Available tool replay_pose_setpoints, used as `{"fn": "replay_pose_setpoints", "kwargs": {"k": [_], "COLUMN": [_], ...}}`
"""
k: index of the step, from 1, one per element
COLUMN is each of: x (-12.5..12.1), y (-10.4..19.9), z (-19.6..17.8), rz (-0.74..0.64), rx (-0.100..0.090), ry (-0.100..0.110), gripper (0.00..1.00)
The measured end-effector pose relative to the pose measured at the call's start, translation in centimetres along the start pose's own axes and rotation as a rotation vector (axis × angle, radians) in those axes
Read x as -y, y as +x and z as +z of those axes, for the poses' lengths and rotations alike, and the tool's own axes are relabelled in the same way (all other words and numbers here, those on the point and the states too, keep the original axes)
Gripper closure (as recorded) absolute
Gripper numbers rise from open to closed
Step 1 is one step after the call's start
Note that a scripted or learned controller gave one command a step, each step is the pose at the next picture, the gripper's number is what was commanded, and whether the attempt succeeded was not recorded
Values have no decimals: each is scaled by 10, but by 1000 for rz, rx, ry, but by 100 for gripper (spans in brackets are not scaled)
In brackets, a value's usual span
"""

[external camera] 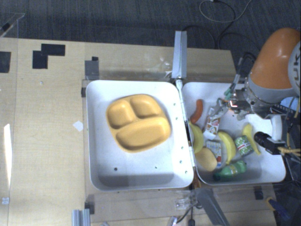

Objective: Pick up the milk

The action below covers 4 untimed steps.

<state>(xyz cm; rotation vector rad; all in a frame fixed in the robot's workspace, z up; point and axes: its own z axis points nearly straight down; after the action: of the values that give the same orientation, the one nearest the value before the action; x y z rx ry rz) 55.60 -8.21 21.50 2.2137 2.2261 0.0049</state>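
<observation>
In the right bin (273, 173), a small white and red milk carton (212, 125) lies tilted near the left wall. My gripper (220, 106) hangs just above and to the right of the carton's upper end. It reaches down from the grey wrist (242, 100) under the orange band. From this height I cannot tell whether it touches the carton. Nothing is visibly lifted.
Around the carton lie a red sausage (198, 110), yellow bananas (228, 145), a second small pale carton (214, 148), a green can (244, 146), a green bottle (230, 170) and a round yellow fruit (206, 159). The left bin (99, 173) holds a yellow divided plate (138, 122).
</observation>
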Motion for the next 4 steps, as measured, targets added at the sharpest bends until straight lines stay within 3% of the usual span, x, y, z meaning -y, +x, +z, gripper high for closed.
{"fn": "replay_pose_setpoints", "kwargs": {"k": [1,2,3,4], "x": [-51,-26,-29,-49], "y": [58,33,-15,20], "z": [30,30,113,28], "rz": [-144,-152,-255,-272], "rx": [0,0,1,1], "ry": [-1,-1,-4,-4], "gripper": [0,0,0,0]}}
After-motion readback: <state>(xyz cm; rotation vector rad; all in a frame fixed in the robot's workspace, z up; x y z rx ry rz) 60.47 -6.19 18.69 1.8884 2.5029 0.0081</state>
